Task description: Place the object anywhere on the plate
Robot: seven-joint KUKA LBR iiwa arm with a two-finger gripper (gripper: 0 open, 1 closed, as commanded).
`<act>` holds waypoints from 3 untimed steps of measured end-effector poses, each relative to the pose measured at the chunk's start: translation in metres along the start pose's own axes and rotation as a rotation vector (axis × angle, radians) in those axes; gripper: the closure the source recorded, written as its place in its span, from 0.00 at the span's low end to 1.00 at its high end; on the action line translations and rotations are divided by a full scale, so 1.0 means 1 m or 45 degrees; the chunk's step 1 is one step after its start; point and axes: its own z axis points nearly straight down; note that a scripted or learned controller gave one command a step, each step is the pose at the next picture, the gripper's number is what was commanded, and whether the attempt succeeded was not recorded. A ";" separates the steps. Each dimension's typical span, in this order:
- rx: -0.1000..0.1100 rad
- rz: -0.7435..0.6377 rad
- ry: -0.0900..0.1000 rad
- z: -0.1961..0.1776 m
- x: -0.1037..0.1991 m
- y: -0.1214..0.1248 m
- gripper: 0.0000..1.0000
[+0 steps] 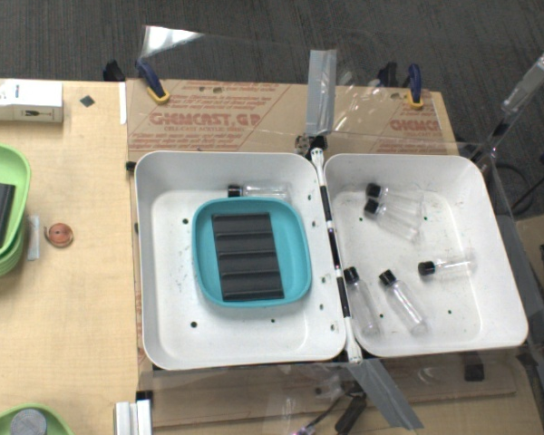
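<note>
We see the teal plate [205, 243] in the middle of the left bin [163, 333], with a black ridged insert [247, 256] lying on it. No vial rests on the plate. One clear vial with a black cap [254, 190] lies flat on the bin floor just behind the plate's far rim, close to it; we cannot tell whether they touch.

The right bin [490, 333] holds five more black-capped vials, all lying down. Two [394, 220] sit close together near the back. A third [446, 265] lies toward the right side. A fourth [402, 301] lies slantwise nearer the front, and a fifth [361, 295] lies just beside the wall between the bins.

Whether the claw is apart or together, we cannot tell, nor how any vial lies relative to it.

Brown cardboard [218, 116] lies behind the bins, and a green tray [9, 166] sits at the far left.
</note>
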 end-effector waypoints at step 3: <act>0.000 0.000 0.000 0.000 0.000 0.000 0.00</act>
